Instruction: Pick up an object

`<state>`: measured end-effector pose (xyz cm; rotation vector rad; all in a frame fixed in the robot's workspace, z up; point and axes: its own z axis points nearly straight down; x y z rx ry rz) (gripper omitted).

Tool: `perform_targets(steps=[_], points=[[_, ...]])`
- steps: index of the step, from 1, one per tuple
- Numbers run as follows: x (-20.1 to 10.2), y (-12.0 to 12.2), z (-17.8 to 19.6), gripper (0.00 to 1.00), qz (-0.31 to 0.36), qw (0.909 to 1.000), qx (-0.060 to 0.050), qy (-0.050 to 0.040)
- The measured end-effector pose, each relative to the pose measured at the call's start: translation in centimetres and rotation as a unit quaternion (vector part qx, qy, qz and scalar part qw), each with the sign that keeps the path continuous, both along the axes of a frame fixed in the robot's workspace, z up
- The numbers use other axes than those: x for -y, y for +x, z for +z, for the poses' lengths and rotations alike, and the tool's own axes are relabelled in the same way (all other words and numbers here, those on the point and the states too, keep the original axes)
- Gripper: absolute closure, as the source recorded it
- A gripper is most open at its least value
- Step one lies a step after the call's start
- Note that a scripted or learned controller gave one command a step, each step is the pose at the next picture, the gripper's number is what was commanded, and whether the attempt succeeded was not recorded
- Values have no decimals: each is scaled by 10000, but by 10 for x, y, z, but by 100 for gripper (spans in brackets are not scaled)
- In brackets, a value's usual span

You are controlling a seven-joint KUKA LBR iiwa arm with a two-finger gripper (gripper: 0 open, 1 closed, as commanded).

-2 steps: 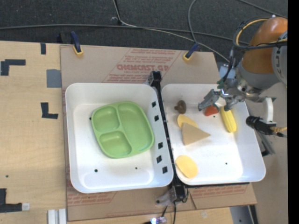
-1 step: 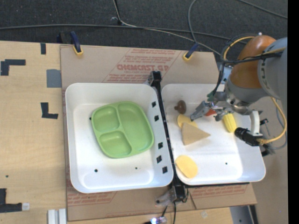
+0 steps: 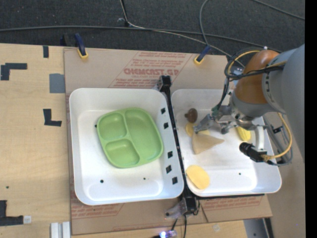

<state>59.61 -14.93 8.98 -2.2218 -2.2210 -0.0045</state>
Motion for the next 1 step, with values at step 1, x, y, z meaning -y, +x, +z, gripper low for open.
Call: perform_targets(steps=[1], points=[[-1, 1, 12, 100, 16, 10000, 14, -8]])
